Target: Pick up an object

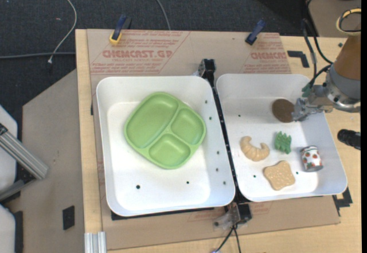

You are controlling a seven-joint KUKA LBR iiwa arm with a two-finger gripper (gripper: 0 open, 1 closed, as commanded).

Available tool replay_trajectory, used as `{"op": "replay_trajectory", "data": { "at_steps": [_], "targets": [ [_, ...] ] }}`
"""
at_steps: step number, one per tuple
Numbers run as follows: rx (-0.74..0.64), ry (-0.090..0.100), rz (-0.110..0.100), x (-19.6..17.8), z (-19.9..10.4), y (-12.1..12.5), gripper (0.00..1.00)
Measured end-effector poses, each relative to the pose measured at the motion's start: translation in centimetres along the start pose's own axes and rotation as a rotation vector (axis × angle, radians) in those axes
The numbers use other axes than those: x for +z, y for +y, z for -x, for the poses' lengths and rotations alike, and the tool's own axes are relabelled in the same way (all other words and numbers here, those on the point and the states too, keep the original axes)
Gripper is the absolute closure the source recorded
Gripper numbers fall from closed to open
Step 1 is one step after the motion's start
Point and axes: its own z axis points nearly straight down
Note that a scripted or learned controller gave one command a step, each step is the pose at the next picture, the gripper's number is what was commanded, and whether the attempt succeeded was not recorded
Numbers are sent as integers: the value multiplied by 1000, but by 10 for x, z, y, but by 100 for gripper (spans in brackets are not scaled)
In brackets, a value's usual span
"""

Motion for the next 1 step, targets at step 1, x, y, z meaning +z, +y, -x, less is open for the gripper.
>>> {"op": "replay_trajectory", "data": {
  "at_steps": [1],
  "targets": [
    [0, -1, 2, -60, -9, 0, 100]
  ]
}}
